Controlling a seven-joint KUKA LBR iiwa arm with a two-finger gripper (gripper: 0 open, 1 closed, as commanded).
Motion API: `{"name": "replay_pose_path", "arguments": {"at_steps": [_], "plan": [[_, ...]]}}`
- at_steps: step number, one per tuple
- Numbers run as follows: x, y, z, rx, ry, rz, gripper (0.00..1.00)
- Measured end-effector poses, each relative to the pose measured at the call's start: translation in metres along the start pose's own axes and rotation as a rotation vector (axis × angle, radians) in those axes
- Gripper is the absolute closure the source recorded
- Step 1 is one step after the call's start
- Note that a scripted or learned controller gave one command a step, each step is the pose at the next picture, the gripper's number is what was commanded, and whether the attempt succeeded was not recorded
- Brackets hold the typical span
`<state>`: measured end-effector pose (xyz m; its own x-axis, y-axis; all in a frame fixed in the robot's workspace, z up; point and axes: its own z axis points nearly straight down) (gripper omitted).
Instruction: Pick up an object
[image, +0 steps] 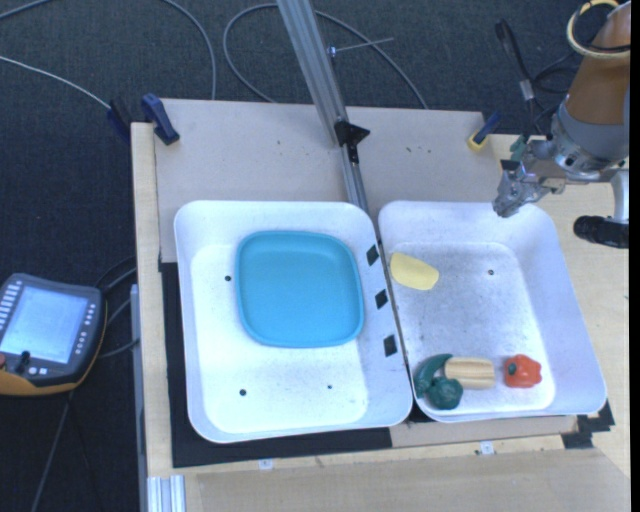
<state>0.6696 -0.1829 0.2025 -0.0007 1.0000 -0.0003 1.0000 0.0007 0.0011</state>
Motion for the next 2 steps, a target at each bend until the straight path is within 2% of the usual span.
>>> {"name": "replay_pose_path", "arguments": {"at_steps": [2], "plan": [[0.101, -0.024, -0.013, -0.001, 0.001, -0.003, 1.0]]}}
